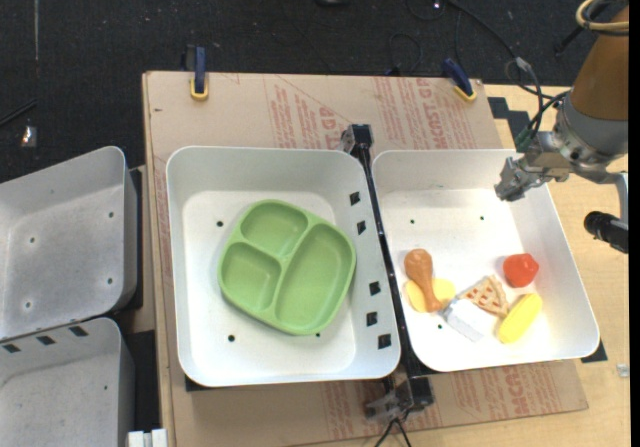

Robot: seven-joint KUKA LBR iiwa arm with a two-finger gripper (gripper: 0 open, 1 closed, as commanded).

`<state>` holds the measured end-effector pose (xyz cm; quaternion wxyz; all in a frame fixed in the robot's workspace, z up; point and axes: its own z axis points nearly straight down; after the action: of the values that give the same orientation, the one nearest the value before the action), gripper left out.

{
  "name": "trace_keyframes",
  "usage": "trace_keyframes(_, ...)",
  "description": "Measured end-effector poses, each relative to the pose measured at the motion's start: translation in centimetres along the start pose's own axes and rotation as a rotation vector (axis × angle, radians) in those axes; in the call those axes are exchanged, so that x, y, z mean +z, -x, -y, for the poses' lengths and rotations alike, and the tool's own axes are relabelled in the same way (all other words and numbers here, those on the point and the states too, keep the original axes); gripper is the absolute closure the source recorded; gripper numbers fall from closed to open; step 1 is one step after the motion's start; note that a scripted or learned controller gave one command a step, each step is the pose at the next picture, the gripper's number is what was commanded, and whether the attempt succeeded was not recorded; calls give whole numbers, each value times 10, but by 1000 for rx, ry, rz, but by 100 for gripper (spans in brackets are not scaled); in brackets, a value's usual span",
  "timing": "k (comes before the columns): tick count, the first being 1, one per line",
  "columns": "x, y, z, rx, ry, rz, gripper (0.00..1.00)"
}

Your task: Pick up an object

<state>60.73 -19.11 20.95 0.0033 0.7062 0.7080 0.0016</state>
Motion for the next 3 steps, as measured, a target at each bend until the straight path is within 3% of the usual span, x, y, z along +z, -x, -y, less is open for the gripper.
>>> trace_keyframes(1, -38, 0, -2, 0, -1, 0, 100)
trace_keyframes(3, -29, -93, 28, -4, -8, -4, 100)
